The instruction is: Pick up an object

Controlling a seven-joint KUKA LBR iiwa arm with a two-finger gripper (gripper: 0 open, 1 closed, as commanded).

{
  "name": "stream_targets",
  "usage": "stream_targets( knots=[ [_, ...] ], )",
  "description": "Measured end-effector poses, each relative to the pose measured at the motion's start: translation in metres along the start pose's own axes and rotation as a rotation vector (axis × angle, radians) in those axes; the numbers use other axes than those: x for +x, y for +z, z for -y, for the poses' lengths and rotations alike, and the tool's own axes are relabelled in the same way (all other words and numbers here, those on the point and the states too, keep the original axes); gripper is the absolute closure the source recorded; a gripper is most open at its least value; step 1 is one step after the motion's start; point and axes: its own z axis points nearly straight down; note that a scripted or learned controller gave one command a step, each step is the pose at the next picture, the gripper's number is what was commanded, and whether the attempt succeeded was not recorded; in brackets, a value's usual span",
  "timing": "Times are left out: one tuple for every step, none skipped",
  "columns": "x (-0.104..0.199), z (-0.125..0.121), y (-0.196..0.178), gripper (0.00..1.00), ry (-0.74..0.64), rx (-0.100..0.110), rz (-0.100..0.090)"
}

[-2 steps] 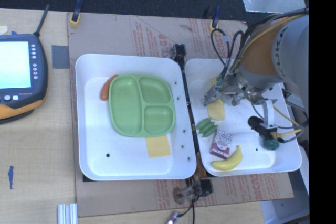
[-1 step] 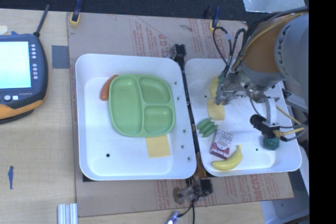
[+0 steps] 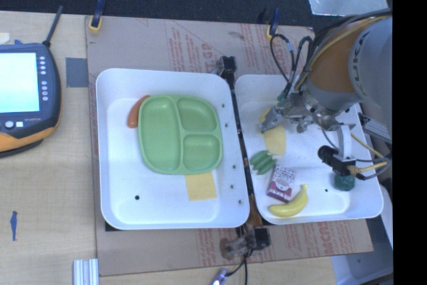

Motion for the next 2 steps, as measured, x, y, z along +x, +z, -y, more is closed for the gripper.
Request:
stream_targets(
  knots=[
    [-0.001,-0.01,0.02,0.0,0.001,-0.004,-0.002],
    [-0.012,-0.01,0.02,0.0,0.003,-0.008,-0.001]
  ],
)
